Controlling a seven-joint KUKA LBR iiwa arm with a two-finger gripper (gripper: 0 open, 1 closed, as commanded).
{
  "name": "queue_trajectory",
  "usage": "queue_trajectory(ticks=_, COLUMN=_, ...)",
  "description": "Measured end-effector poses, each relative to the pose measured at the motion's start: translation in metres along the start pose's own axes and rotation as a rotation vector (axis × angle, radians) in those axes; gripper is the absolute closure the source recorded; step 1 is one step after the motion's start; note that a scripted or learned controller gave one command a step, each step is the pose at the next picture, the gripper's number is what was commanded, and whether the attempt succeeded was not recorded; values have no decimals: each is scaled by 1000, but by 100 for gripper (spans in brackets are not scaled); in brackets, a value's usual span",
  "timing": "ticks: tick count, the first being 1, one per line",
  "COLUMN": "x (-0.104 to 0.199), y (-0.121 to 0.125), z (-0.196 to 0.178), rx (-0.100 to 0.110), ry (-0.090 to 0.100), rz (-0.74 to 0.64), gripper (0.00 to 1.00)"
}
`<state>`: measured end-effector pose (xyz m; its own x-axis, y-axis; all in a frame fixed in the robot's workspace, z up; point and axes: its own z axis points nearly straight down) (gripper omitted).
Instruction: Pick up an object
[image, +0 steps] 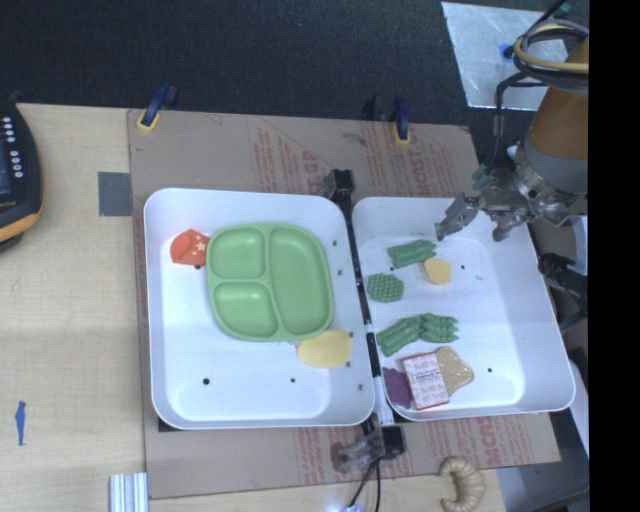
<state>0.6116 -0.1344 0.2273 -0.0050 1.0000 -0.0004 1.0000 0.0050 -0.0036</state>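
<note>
above the right bin, the gripper hangs spread and empty near green pieces and a yellow chunk.

Fixed overhead camera, slanted down, both white bins in frame

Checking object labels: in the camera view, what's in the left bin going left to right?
Red round toy with a yellow star → green three-compartment plastic plate → pale yellow rounded piece, lying at the plate's lower right edge.
</note>
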Motion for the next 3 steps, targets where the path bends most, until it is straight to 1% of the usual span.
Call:
queue_trajectory(ticks=1, x=-9, y=-33, z=143, rx=11, ry=1, rz=1, gripper=0)
queue_trajectory(ticks=2, x=-78, y=24, z=134, rx=-8, ry=-4, rz=4, gripper=0)
queue_trajectory(ticks=3, x=-76, y=22, z=124, rx=-1, ry=-1, rz=2, gripper=100)
